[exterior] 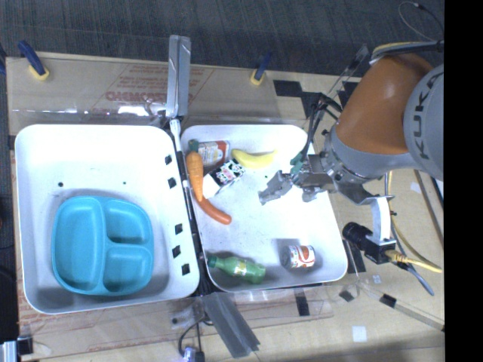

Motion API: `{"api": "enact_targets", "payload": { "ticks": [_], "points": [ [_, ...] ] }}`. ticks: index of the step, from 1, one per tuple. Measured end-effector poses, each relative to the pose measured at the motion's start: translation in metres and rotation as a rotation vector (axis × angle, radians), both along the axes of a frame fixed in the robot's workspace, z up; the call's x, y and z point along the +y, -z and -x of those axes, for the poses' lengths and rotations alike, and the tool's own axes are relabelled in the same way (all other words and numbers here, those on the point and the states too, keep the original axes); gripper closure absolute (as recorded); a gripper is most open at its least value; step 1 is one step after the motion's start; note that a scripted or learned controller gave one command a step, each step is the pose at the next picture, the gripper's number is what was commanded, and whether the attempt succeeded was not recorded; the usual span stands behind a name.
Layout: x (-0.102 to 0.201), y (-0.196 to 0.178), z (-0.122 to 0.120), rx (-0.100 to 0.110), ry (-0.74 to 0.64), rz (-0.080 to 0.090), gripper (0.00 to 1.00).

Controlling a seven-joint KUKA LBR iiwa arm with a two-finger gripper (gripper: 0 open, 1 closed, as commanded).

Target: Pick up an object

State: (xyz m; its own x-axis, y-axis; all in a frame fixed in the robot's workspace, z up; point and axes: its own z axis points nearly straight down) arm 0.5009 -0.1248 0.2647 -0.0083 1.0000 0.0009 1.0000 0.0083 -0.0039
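Scanning from the left of the frame, I see the left bin [30, 202] with a blue divided plate [102, 243] lying in its lower part. Moving right, past the divider, the right bin [332, 266] carries all the candidates: a carrot [195, 173] standing lengthwise along the left wall, an orange sausage-like piece [213, 211] just below it, a small red-labelled bottle [213, 151] and a black-and-white patterned box [227, 173] near the upper left corner, a banana [253, 157] at upper centre, a green bottle [238, 267] lying along the lower wall, and a can [299, 256] lower right.

Further right, the gripper [283, 185] hangs over the bare middle of that bin, below and right of the banana, with nothing between its fingers that I can make out. Whether those fingers are spread or pressed together I cannot tell from this slant.

My worry is the position: beneath it there looks to be bare floor, so a descent here would probably close on nothing. Shifting toward the banana risks a glancing contact that rolls it against the upper wall.
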Motion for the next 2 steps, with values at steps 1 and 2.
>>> {"api": "enact_targets", "payload": {
  "ticks": [1,2],
  "points": [
    [0.019,-0.008,-0.095,-0.002,-0.155,0.001,0.00],
    [0.031,0.115,-0.131,0.000,-0.244,0.000,0.00]
  ]
}}
